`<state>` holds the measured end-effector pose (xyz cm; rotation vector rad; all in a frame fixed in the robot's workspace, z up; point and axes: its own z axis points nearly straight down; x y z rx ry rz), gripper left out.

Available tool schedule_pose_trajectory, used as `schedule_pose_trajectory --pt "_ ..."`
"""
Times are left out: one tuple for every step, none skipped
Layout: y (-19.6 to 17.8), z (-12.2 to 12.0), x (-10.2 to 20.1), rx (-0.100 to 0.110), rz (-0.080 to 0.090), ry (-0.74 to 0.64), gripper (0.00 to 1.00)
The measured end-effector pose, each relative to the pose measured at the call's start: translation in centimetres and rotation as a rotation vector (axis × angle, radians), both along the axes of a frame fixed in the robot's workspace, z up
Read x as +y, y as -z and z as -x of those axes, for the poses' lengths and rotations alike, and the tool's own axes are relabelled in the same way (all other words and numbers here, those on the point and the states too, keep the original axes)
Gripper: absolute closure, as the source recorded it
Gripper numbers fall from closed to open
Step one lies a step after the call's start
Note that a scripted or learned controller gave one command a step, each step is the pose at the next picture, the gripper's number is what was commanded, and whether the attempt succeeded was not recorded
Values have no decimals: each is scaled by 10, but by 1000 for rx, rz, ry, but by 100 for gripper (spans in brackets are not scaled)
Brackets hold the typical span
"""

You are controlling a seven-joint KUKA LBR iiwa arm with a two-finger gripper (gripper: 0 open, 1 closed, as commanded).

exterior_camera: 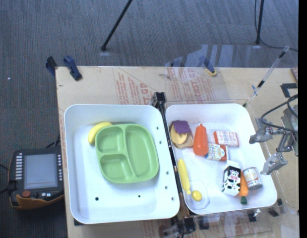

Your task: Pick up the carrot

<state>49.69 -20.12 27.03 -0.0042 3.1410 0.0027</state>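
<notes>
Bench (pixel 118 86) over grey carpet; gripper (pixel 269 152) spread open, empty, right of carrot (pixel 244 186)

Carrot (pixel 243 188) wedged between milk carton (pixel 232 179) and can (pixel 252 177).

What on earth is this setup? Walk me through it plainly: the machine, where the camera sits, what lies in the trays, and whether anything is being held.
One camera, fixed above a bench, looks down at a slant on two shallow white trays side by side. The gripper at the right edge belongs to a robot arm reaching in; its fingers are spread and hold nothing. It hovers at the right tray's right rim.

The left tray holds a green divided plate with a banana tucked against its upper left.

The right tray holds toy groceries: an orange bottle, a small milk carton, a tin can and, between carton and can, the carrot the arm is meant to pick up. It has not been touched yet.
</notes>
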Motion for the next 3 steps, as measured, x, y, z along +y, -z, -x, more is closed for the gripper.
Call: schedule_pose_trajectory --pt "137 20 -3 14 -6 -8 0" --pt "183 14 22 -4 -1 -95 0" --pt "172 12 25 -5 -2 -101 100"
